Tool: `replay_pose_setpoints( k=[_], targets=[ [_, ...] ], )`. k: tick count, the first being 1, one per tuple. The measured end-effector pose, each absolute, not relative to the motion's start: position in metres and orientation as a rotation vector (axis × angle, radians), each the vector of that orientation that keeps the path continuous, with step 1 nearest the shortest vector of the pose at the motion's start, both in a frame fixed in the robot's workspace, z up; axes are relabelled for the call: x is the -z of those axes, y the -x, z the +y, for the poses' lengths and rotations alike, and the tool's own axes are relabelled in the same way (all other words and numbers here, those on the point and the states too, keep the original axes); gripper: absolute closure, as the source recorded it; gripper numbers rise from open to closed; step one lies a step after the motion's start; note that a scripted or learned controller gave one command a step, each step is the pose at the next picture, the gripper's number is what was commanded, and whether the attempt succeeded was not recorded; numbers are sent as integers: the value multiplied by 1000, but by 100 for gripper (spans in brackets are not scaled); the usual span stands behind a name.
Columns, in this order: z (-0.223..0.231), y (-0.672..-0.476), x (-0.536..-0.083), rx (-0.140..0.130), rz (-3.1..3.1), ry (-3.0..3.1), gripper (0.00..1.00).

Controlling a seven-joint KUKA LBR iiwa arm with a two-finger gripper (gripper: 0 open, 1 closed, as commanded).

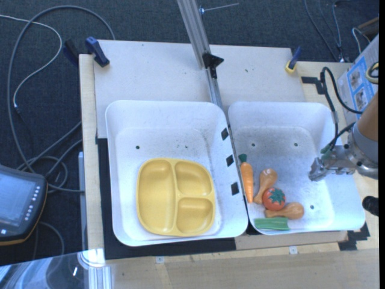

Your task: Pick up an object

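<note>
Camera view, read from its left side across: a dark tablet-like screen (18,206) sits on the carpet at the left edge, with black cables (36,59) looping over the floor above it. Next comes the bench (156,65), pale and bare along its far strip, with a blue clamp (96,51) at its far left corner. The left bin (120,125) holds a yellow divided tray (176,195) with three compartments, lying flat toward the near side. A slanted metal rail (192,23) runs down from the top of the view to the seam between the bins, where small black clips (229,160) mark the shared wall. The right bin (283,116) carries a cluster of toy food in its near left part: an orange carrot (246,181) with a green top lies lengthwise just beside the dividing wall, a tan pear-shaped piece (266,178) leans next to it, a red tomato (275,198) touches that piece, an orange squash-like piece (292,210) lies just right of the tomato, and a green pod (272,223) rests along the near wall below them. The gripper (319,168) hangs over the right part of this bin, well apart from the food cluster and with nothing visibly between its fingers; whether they are spread or closed cannot be told from this angle. A yellow clamp (293,61) sits at the bench's far right corner.
</note>
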State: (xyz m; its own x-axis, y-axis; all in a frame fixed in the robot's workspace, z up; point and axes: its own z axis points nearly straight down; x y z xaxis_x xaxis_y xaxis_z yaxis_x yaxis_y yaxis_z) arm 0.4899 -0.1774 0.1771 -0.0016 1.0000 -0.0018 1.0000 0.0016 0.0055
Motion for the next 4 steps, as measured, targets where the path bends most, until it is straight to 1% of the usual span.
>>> replay_pose_setpoints(
  k=[1, 2, 3, 4],
  targets=[
    [-179, -483, -236, -5, 2218, -2214, 100],
    [-179, -484, -290, -6, 2218, -2214, 100],
    [-131, -499, -273, 0, 2232, -2217, 100],
    [-72, -497, -267, -1, 2233, -2217, 100]
  ],
)
